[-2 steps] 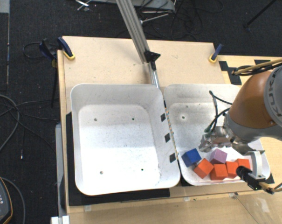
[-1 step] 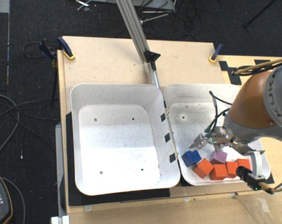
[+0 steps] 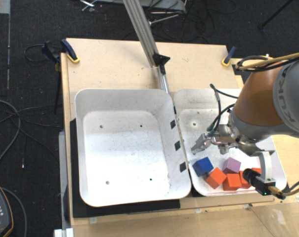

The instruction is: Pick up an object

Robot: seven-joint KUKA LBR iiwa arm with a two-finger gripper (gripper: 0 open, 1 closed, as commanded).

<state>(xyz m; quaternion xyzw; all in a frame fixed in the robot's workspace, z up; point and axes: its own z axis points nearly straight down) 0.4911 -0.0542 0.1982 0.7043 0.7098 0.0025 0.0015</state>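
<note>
Your gripper (image 3: 202, 143) hangs open and empty over the right bin (image 3: 189, 100); the blue cube (image 3: 203, 166) sits just below its fingertips, corner-on.

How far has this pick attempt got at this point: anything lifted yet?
Done: the arm has reached into the right bin, its gripper above the blocks. In hand: nothing visibly lifted; the blue block, purple block and orange blocks all lie on the bin floor. Left: descend onto one block, close on it and lift it.
</note>
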